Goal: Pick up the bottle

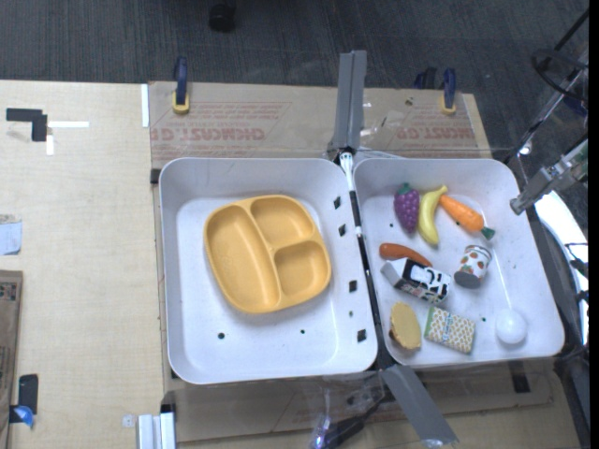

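The bottle [419,280] is small, with a black-and-white cow pattern, and lies on its side in the middle of the right bin [533,251]. A red sausage toy [404,252] lies just above it and a small can [474,264] stands to its right. My gripper [526,197] reaches in over the right bin's upper right rim, well up and to the right of the bottle, with nothing visibly held.
The right bin also holds purple grapes [406,206], a banana [430,215], a carrot [463,213], a round sandwich toy [404,326], a green cracker box [450,330] and a white ball [510,326]. A yellow divided plate [268,251] lies in the left bin [187,344].
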`<state>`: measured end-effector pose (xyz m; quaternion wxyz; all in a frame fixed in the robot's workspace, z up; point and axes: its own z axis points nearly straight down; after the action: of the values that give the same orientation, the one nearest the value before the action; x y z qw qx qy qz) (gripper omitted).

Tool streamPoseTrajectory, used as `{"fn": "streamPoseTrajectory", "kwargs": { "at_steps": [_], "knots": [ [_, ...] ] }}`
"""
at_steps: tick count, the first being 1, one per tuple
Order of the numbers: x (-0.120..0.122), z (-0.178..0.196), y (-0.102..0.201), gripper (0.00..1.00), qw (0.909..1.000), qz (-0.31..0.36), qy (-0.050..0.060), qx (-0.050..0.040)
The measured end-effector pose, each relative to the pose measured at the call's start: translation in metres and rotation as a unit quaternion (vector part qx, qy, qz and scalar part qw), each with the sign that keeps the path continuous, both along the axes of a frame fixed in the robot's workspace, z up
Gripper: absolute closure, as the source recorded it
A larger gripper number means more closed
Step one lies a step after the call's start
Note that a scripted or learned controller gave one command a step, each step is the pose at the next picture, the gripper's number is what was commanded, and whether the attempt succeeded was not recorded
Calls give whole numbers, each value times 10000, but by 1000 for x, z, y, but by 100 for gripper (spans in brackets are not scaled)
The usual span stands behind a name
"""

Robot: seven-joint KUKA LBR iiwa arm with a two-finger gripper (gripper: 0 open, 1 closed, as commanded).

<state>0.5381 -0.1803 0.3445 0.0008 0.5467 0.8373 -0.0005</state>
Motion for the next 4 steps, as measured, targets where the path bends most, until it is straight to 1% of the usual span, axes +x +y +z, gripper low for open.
{"fn": "streamPoseTrajectory", "kwargs": {
  "at_steps": [1, 2, 3, 4],
  "knots": [
    [-51, -202, 38, 0, 9999, 145, 14, 10],
    [-60, -232, 9, 0, 9929, 1188, 7, 9],
    [-60, -252, 74, 0, 9763, 2164, -3, 3],
    [12, -148, 76, 0, 9961, 878, -1, 2]
  ]
}}
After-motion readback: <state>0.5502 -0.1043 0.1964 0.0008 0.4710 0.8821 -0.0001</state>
